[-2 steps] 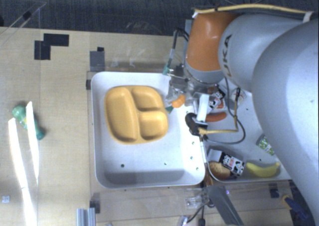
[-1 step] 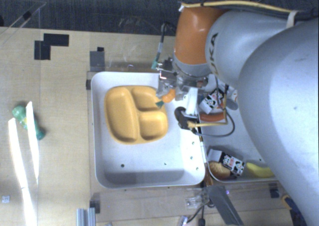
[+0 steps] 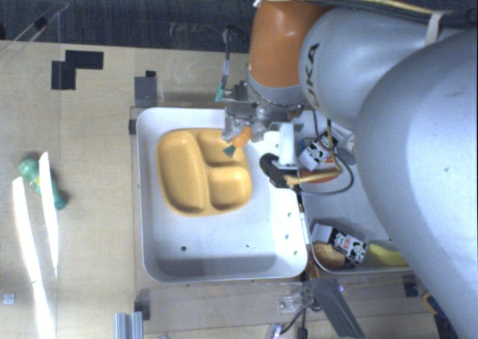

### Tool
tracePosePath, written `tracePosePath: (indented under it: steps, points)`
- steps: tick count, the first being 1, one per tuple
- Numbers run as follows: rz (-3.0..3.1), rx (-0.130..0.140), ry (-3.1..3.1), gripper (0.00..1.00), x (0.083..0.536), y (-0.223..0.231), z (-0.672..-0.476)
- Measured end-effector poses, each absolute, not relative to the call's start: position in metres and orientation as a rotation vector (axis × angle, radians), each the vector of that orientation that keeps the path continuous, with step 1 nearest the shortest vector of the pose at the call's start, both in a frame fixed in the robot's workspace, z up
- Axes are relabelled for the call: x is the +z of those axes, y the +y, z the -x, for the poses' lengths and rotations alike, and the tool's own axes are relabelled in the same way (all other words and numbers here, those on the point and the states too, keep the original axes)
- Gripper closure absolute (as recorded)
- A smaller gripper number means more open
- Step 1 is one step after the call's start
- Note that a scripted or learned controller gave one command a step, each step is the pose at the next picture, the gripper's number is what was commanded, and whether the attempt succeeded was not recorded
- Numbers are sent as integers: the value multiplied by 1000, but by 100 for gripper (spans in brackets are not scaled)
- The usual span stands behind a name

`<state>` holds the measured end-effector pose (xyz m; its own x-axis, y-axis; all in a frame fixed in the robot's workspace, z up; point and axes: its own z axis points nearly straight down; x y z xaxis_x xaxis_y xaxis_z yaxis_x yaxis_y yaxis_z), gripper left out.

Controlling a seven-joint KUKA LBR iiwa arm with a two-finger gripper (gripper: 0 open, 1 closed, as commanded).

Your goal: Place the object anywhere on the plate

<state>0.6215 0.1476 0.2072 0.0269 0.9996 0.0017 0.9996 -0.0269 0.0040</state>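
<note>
**Gripper over plate's top-right corner, small object at the tips**

Near edge first: second bin (image 3: 358, 266) at lower right holds clutter: a bowl (image 3: 328, 255) with a small dark-and-white piece and something yellow beside it. Not my concern.

Mid-frame: yellow divided plate (image 3: 202, 173) sits in the upper-left part of the left bin (image 3: 224, 255).

Further up: gripper (image 3: 237, 136) hangs over the plate's top-right corner. A small orange-and-teal object (image 3: 234, 143) shows right at the tips, over the plate's upper right compartment. I can't tell if the fingers are pinching it or just spread around it; too small and shadowed.

My read on handling: object looks light and small, likely rigid plastic, probably slick. A pinch across its narrow middle seems safest. The plate's raised rim should stop a roll-off if it's released low.
</note>
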Motion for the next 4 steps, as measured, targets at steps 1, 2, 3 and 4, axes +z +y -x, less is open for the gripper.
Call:
tracePosePath:
  steps: [1, 2, 3, 4]
  points:
    - [-2253, 13, 2185, 100, 219, 146, -623]
    - [-2254, 19, 2182, 100, 230, 145, -625]
    - [-2101, 8, 2331, 100, 220, 141, -636]
    - [-2098, 16, 2331, 100, 232, 141, -637]
